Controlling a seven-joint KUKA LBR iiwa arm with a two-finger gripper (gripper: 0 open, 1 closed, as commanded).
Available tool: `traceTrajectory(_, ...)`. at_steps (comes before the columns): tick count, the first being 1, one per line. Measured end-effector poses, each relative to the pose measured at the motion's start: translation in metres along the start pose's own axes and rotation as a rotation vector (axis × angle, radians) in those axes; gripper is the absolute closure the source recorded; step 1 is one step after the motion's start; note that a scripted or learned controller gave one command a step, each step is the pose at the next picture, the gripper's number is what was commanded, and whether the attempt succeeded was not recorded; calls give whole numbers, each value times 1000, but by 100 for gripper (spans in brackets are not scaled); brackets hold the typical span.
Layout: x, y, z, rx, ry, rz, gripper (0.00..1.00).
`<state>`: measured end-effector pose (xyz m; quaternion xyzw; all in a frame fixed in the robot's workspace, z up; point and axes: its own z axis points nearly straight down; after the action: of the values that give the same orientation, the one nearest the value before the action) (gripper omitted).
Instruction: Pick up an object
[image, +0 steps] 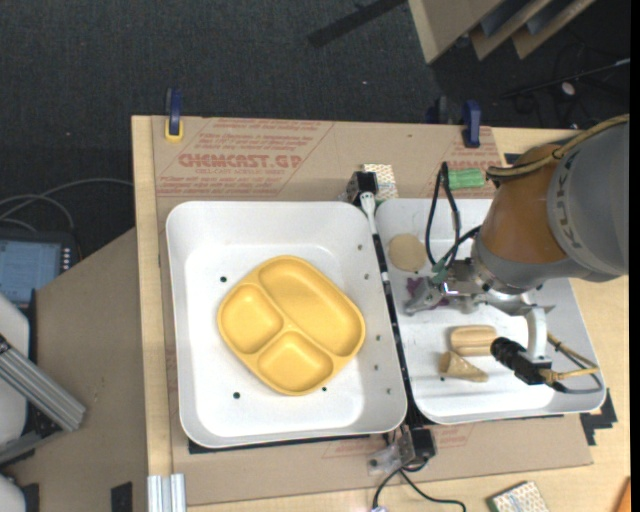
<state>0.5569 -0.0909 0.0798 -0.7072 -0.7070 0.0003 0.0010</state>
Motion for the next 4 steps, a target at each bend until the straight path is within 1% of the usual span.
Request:
traceTrajectory(1, 15, 97, -114, -22, -4, -5, 0)
traceTrajectory(2, 39, 11, -109, 6, 2, 1, 0)
traceTrajectory(3, -8, 33, 0, 1, -1, 4, 0)
traceTrajectory(4, -6, 34, -16, -5, -2, 1, 100)
